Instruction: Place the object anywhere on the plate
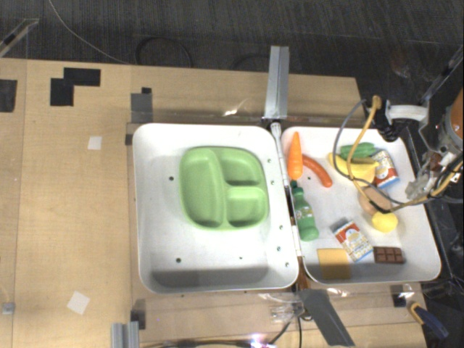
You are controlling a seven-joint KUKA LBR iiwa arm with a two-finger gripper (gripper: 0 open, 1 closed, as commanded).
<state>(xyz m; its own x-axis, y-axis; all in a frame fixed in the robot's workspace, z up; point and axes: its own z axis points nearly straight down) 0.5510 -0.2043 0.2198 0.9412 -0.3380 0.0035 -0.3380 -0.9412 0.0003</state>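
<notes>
A: Left bin [156,267] is carrying the green sectioned plate [221,187], sitting bare.

B: Right bin [428,267] is holding the objects: carrot [294,156], red sausage [317,171], green bottle [305,218], lemon [384,222], chocolate bar [389,255].

A: Pincer [428,183]?

B: Hanging at the right bin's right edge, just beside the lemon. Cables are blocking it; cannot tell spread or pressed together.
</notes>
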